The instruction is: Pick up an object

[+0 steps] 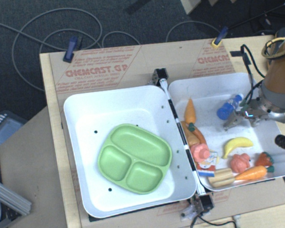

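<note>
- Where the gripper (236, 119) is lowered into the right bin (208, 85), finger state cannot be told.
- Blue object (227, 109): seen just beside it.
- Banana (236, 144): placed just below.

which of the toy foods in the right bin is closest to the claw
The blue toy, just left of the claw; the banana lies lower.

A worktop (126, 61) of pale board, printed with red lettering, is seen on a dark carpeted floor (13, 59). Two blue clamps are fixed at its far edge, one at the left (70, 48) and one at the right (219, 36). Thin grey cables (47, 40) are looped over the floor behind it. A black clip (159, 75) is set between the bins at the far side.
</note>
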You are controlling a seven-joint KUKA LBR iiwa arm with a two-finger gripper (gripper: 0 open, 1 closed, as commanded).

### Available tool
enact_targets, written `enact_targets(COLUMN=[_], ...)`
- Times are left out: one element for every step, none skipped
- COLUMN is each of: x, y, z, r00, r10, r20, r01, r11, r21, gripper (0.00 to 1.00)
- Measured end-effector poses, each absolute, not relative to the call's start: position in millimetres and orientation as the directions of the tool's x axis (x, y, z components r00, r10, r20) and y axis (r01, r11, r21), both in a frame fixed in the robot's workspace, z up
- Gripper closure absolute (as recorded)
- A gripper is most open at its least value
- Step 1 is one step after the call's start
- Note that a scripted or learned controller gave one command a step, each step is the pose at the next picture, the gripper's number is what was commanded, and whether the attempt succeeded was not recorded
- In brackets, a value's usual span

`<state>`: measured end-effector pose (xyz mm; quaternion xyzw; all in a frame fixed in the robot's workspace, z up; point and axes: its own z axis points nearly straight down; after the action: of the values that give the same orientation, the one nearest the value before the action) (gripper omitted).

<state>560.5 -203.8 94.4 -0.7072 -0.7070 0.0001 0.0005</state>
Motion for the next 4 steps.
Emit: enact_targets(x=[582.7,490.2,568.9,619.0], y=[-142,-153,-211,-153], z=[84,84,85,85], r00=[-0.001,0.001,-0.001,-0.001], r10=[1.0,1.0,1.0,1.0], r20=[0.001,0.0,0.0,0.0], r01=[1.0,1.0,1.0,1.0], r11=[0.001,-0.001,0.001,0.001], r21=[0.0,-0.001,0.001,0.003], gripper=[0.0,0.0,0.0,0.0])
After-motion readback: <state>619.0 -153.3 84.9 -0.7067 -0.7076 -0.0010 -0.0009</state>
